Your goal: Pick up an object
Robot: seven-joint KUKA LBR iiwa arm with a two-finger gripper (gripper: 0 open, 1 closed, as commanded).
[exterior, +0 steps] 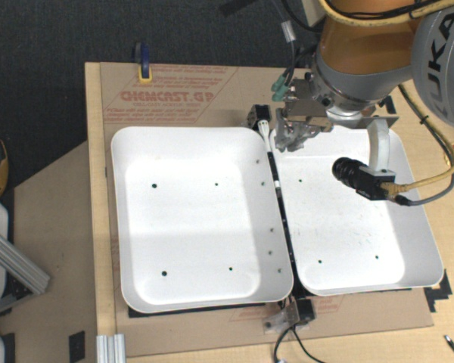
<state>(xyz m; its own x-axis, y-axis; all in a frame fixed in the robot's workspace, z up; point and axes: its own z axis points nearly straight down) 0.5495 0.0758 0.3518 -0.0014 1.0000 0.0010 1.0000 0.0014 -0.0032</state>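
Object for this pick is something I cannot place: whatever the program is after would have to lie under the gripper, where the wrist blocks the view. At the upper left of the frame, a blue clamp [144, 60] pins the printed brown board [174, 93] that both bins sit on. The left bin [119, 203] takes up the centre left. Its floor is plain white with a few small dark dots [153, 186], which look like marks in the floor rather than loose things.

To its right, touching along the shared edge, is the right bin [430, 257], its floor likewise white with dots. The gripper [291, 138] sits low over the right bin's upper left corner, just beside that shared edge. The grey arm [378, 59] rises above it towards the upper right of the frame. Whether the jaws are open or closed I cannot tell, because the wrist hides them.

Judging from this, the pick is at the reaching or grasping stage at most. Nothing is seen held, so closing on something and lifting it clear are left to do.
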